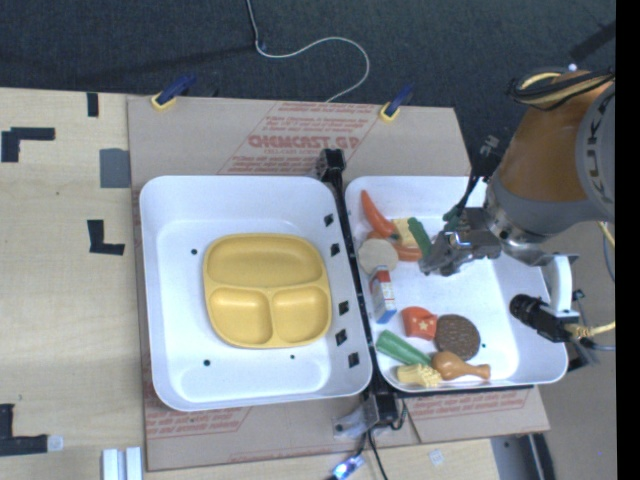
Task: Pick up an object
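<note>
1. Toy food lies in the right bin [520, 368]; the claw [442, 258] hangs low just beside a green piece [417, 236] and an orange carrot [378, 221].
2. Whether the claw is spread or clenched cannot be told; it is dark and blurred.
3. Doing this well likely means centring over one piece, clear of its neighbours.
4. The arm [550, 158] is cut off at the right.
5. The yellow tray [267, 289] sits in the left bin [170, 208].

Robotics lab: clamped cardboard [300, 138] under white bins [160, 268].
</note>
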